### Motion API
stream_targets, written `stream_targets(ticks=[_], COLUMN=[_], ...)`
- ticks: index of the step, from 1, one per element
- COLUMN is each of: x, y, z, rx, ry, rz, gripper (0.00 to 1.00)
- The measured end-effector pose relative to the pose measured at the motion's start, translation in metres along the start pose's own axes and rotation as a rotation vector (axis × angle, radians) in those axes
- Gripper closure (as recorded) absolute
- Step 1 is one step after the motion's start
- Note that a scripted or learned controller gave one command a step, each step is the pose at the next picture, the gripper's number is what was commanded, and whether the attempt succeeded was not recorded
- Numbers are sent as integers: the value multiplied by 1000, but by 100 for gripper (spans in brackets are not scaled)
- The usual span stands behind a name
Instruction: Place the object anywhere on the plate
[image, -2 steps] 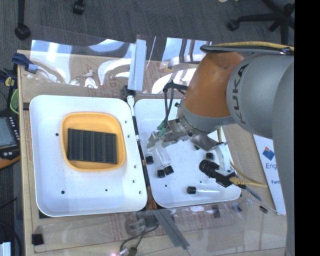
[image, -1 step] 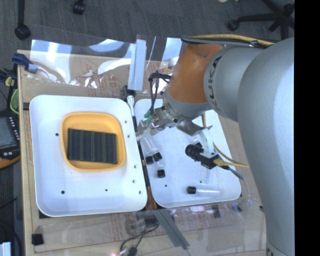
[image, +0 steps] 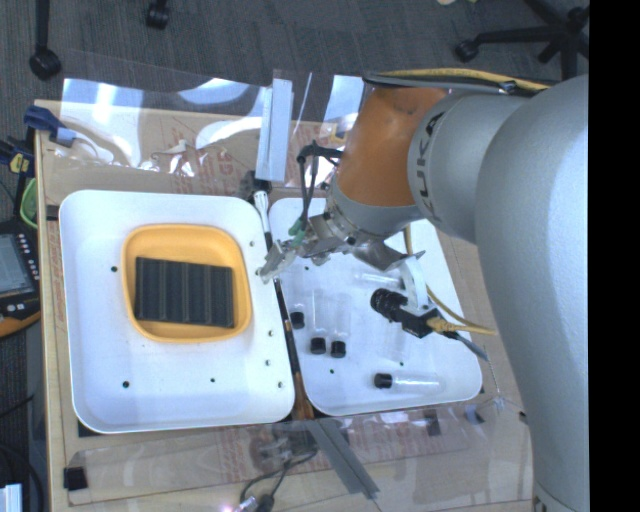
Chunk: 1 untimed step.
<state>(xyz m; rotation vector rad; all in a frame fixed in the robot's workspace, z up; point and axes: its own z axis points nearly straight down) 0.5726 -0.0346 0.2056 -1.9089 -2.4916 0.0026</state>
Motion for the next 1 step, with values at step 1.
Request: stream_targets(ticks=[1], x=[59], y=[33], z=[14], rx=[-3], ry=[-2], rz=[-256], gripper=[0])
